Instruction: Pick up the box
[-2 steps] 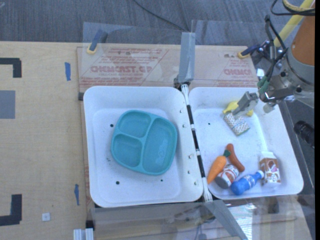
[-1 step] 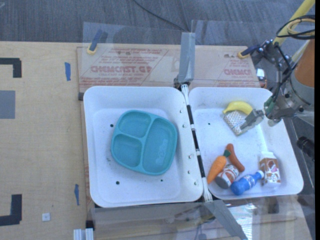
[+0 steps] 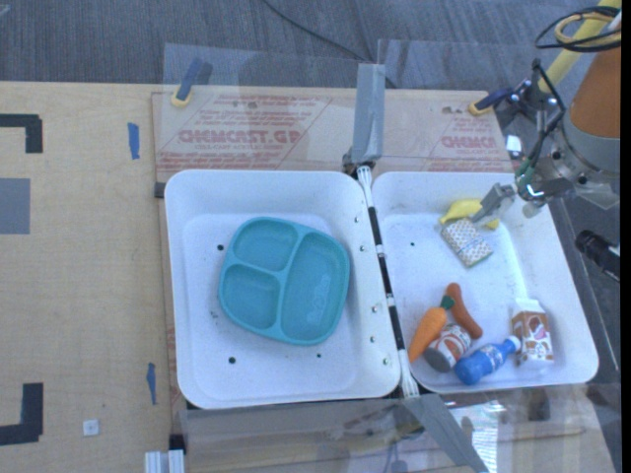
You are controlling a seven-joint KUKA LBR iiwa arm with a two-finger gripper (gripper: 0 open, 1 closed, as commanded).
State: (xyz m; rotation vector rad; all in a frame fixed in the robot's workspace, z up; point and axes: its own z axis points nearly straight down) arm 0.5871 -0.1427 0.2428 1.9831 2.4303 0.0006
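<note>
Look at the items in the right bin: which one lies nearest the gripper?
The yellow banana, at the bin's far end, just under the gripper. The grey box lies a little farther; the carrots, can, bottle and carton sit at the near end.

- desk (image 3: pixel 79 294): pale wood-look top, smooth, matt
- left bin (image 3: pixel 187 363): white plastic, faintly speckled, low sheen
- right bin (image 3: pixel 577 353): same white plastic, matt
- divided plate (image 3: pixel 284 280): teal plastic, smooth, soft gloss
- box (image 3: pixel 466 242): looks like card, fine printed pattern, matt
- banana (image 3: pixel 461 210): yellow plastic toy, smooth
- carrot (image 3: pixel 426 331): orange plastic, smooth, slight shine
- bottle (image 3: pixel 485 363): blue plastic, glossy
- carton (image 3: pixel 532 331): printed wrap, looks glossy
- tool (image 3: pixel 490 208): grey, metal-looking, dull finish
- clear sheet (image 3: pixel 246 131) behind bins: transparent plastic with red print, reflective
- tape strip (image 3: pixel 369 111) between bins: grey, matt
- blue tape bits (image 3: pixel 133 140) on desk: matt
</note>
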